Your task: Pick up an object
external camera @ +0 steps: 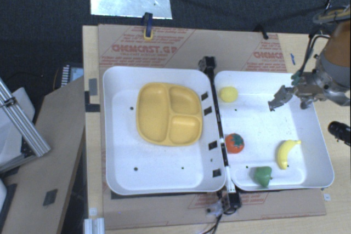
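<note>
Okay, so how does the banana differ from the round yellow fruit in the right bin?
The banana is long and curved, while the round yellow fruit is ball-shaped. The banana lies toward the right bin's near right side, beside the green pepper; the round fruit sits at the far left corner, by the divider. The banana looks larger overall. Both are yellow, lie free on the bin floor, and neither is touched by the end effector.

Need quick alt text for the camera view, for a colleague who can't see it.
The hand hovers over the right bin, which holds a lemon, tomato, banana and green pepper. The left bin holds a yellow divided plate.
</note>
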`<state>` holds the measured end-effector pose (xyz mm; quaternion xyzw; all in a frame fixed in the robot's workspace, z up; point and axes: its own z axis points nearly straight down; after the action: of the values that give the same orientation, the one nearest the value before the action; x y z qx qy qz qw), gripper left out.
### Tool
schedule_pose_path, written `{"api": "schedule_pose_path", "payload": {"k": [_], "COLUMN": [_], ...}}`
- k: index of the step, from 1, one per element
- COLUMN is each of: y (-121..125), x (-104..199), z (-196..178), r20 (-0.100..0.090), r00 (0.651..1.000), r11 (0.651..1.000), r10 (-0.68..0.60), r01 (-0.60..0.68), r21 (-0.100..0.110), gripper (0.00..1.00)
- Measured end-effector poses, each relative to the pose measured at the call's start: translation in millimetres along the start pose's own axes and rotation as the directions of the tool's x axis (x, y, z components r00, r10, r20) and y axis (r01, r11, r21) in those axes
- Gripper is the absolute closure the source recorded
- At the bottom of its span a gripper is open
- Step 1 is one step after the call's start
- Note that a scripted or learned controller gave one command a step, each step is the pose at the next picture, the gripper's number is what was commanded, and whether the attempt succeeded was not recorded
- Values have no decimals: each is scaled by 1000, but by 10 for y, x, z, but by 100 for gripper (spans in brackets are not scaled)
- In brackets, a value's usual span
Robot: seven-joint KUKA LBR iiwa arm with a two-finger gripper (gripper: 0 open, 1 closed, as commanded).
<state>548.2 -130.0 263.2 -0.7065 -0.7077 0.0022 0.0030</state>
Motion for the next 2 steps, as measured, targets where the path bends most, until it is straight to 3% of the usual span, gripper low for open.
{"api": "schedule_pose_path", "payload": {"k": [1, 2], "y": [18, 47], "x": [1, 20], "z": [-44, 378], "r20": [1, 1], "r00": [1000, 1000], "r11": [1000, 1000], "r10": [-2, 1], "r01": [2, -1], "r21": [-9, -6], "gripper": [0, 0]}}
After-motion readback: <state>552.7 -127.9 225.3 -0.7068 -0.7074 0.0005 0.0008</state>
